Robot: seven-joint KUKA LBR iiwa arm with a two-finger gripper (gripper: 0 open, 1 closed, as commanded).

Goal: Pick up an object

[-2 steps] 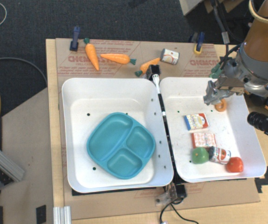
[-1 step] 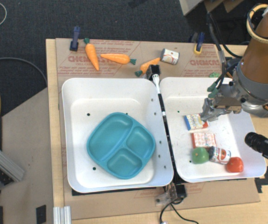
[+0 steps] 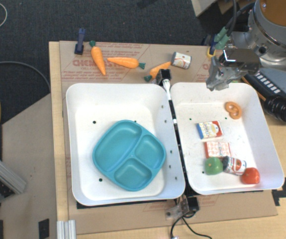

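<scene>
My gripper [image 3: 216,82] hangs above the far rim of the right bin [image 3: 267,133], near its back left corner, with nothing visibly held. Inside that bin lie an orange pretzel [image 3: 233,109], a small blue and red carton [image 3: 210,129], a red packet [image 3: 217,149], a green apple [image 3: 213,166], a small tin on its side [image 3: 235,165] and a red tomato [image 3: 250,176]. The pretzel is the closest, just right of and nearer than the gripper.
The left bin [image 3: 78,113] holds a teal divided plate [image 3: 129,155]. Behind the bins, on the cardboard, lie three toy carrots [image 3: 98,59] [image 3: 124,62] [image 3: 158,69], a small white tin [image 3: 181,60] and a blue clip [image 3: 79,41].
</scene>
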